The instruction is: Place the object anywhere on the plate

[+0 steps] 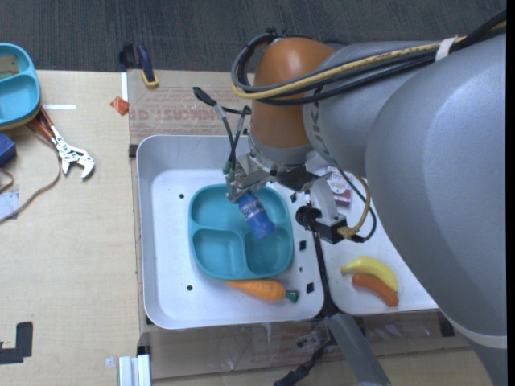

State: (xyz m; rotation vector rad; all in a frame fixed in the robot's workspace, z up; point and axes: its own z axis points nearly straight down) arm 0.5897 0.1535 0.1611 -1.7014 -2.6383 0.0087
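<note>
Camera view | bottle (256, 215) tilted, long axis upper-left to lower-right, over plate (211, 252) | gripper (244, 186) above it, jaw state unclear, arm hides fingers.

- The arm (386, 111) blocks the left bin (161, 240) from 12 through 3 o'clock.
- A blue bottle (256, 215) lies over the plate (217, 248) at 1 o'clock; the plate's 9 and 6 o'clock compartments are open.
- A carrot (256, 289) touches the plate's 6 o'clock rim.
- Bare bin floor runs along 9 o'clock.
</note>
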